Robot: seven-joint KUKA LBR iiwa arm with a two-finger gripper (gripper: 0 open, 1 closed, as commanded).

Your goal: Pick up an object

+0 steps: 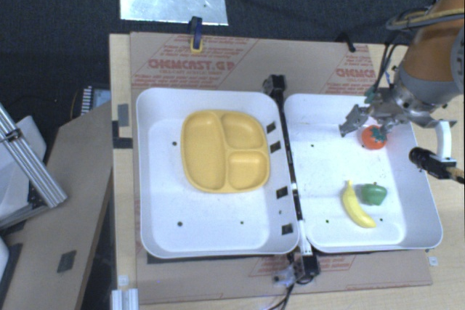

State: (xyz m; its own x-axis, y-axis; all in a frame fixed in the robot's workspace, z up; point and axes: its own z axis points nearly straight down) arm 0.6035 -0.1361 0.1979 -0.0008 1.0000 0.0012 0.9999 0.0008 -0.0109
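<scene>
The gripper [368,124] hangs over the right bin [320,156], toward its 1 o'clock corner; I cannot tell if the claw is open or closed. A red-orange tomato [374,139] lies just below it, partly covered by it, so whether they touch is unclear. At 5 o'clock in this bin a yellow banana [357,207] lies touching a green pepper [374,193]; the left bin [156,170] holds a yellow divided plate [224,150] near its centre.
</scene>
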